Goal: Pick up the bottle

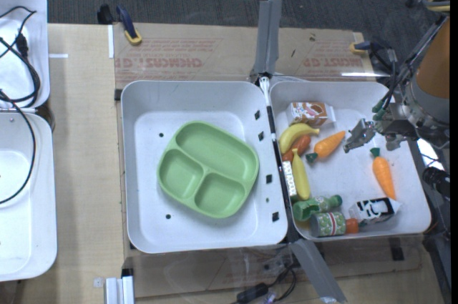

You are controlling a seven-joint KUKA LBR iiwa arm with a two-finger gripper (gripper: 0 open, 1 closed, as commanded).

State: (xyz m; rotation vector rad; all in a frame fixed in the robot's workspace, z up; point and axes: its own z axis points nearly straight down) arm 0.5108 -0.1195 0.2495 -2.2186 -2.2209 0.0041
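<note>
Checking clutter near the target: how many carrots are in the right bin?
2. One carrot lies mid-bin beside the bananas; the other carrot lies near the right wall. Others may be hidden under the arm.

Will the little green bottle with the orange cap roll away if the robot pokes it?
Probably. The small green bottle with the orange cap lies on its side and looks round, so a nudge could roll it. It looks like a light toy and may slide easily. The green toy and the white bin wall nearby might stop it.

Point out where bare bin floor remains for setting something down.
Left bin: bare floor rings the green divided plastic plate, widest along its left wall. Right bin: bare patch between the two orange toy carrots; left wall and bottom edge are crowded.
</note>
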